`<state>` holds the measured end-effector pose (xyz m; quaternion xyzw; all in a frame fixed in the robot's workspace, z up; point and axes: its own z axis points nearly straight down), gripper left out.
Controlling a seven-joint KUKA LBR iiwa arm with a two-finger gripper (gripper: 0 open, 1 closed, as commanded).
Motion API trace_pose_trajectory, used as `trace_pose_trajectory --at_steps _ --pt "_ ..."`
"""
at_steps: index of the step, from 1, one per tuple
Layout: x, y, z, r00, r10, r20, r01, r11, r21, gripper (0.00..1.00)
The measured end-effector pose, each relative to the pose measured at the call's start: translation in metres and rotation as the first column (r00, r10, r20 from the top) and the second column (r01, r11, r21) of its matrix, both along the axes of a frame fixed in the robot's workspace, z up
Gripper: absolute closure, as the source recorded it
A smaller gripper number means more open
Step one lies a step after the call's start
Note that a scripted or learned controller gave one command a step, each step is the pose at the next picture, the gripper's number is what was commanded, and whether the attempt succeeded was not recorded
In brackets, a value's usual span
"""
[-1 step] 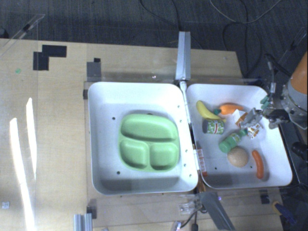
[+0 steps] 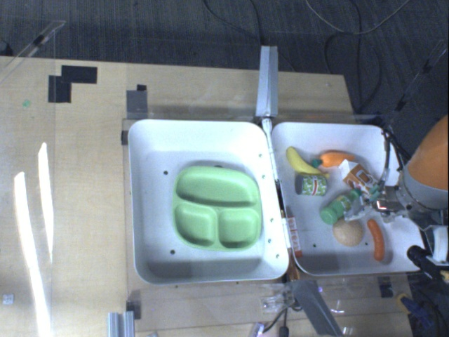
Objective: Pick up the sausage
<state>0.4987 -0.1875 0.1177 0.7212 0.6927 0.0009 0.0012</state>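
The one sausage [image 2: 377,239] lay near the right bin's [image 2: 319,262] front right corner, long axis near-to-far, just below the end effector [image 2: 382,203]; whether that was open I could not tell. Beside it: one bun [image 2: 348,233], green bottle [image 2: 339,208], can [image 2: 311,184], banana [image 2: 302,161], carrot [image 2: 335,159]. The left bin [image 2: 147,188] held one green tray [image 2: 217,207].

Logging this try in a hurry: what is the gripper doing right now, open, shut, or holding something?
Gripper: cannot be told; it sits low in the right bin, just above the sausage, which lies on the bin floor.
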Motion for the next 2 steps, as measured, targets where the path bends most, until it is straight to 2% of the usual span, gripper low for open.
trace_pose_trajectory --at_steps 1,2 --pt "0.036 0.002 -0.003 0.999 0.044 0.002 -0.044 0.999 -0.001 0.00" --pt "0.042 0.030 0.018 0.992 -0.124 0.002 0.124 0.992 0.000 0.00"
